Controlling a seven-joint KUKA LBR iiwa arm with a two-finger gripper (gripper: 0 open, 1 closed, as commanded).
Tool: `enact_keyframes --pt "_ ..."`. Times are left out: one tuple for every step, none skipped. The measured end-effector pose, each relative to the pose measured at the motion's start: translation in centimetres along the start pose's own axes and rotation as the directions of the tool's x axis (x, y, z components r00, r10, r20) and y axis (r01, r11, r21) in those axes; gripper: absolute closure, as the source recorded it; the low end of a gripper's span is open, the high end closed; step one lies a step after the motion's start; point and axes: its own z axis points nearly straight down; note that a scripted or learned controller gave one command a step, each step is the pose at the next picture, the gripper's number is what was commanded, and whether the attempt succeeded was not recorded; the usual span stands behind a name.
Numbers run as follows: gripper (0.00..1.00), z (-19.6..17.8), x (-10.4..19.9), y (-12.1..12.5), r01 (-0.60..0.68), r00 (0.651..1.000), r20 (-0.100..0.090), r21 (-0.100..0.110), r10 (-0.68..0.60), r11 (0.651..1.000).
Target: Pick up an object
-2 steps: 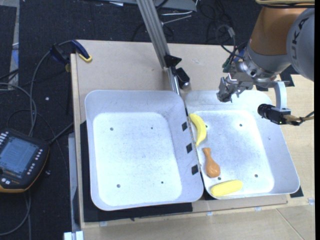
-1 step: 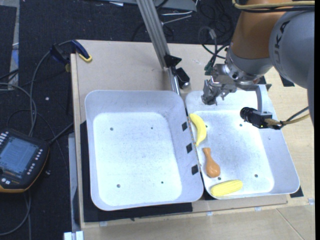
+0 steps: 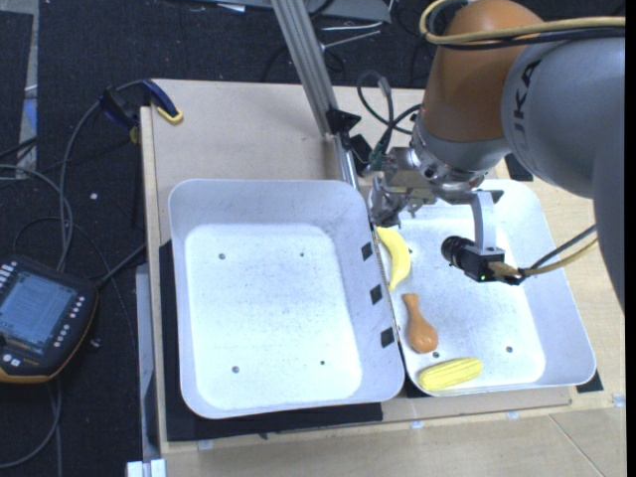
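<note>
Reaching in from three o'clock, the grey arm (image 3: 566, 97) fills the upper right of the camera view, its orange band (image 3: 477, 53) sitting at about one o'clock. Below it the wooden bench (image 3: 238, 127) carries two shallow white bins. The left bin (image 3: 199, 207) spreads across the centre toward nine o'clock, its floor speckled and marked by four small dark dots. The right bin (image 3: 547, 296) lies at about four o'clock, its near edge touching the left bin's rim.

The gripper (image 3: 390, 210) hangs at the inner top corner of the right bin, just above the banana (image 3: 396, 256); whether it is spread or closed cannot be told, since the wrist body hides it. The banana lies along the bin's left wall, curving toward six o'clock. Just beyond it at six o'clock rests an orange drumstick-shaped toy (image 3: 418, 325), narrow end pointing to twelve. Near the bin's front edge, at five o'clock from the toy, lies a yellow corn cob (image 3: 450, 372), tilted slightly.

A handheld pendant (image 3: 35, 316) rests off the bench at nine o'clock.
</note>
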Motion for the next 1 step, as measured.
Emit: enact_keyframes --pt "1.0 -0.36 4.77 -1.51 0.0 1.0 0.0 0.0 0.0 1.0"
